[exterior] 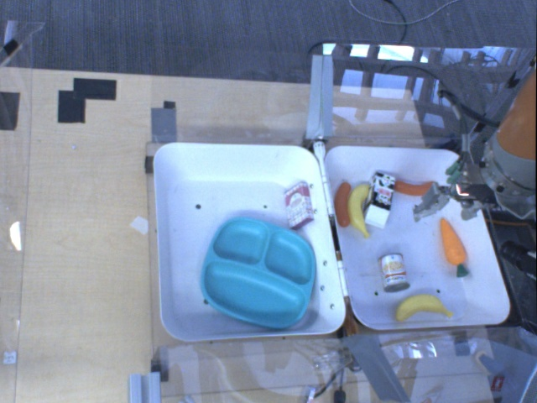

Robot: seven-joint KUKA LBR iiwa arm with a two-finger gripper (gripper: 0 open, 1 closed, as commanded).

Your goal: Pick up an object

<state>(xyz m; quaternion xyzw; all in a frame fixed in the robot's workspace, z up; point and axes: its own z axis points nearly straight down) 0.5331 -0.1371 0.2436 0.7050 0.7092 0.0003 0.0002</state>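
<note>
My gripper [448,206] hangs over the right part of the right bin [495,305], open, with nothing between its fingers [430,204]. Just below it lies an orange carrot [453,243]. Left of it are an orange sausage-like piece [415,188] and a black-and-white milk carton [382,198]. A yellow banana [359,210] and a red sausage [342,204] lie at the bin's left side. A small can [393,272] stands near the middle, and a second banana [422,307] lies at the front.
The left bin [172,225] holds a blue divided plate [260,271] and a small red-and-white carton [299,205] against its right wall. A ridge [331,242] separates the two bins. Metal framing [319,99] rises behind the right bin.
</note>
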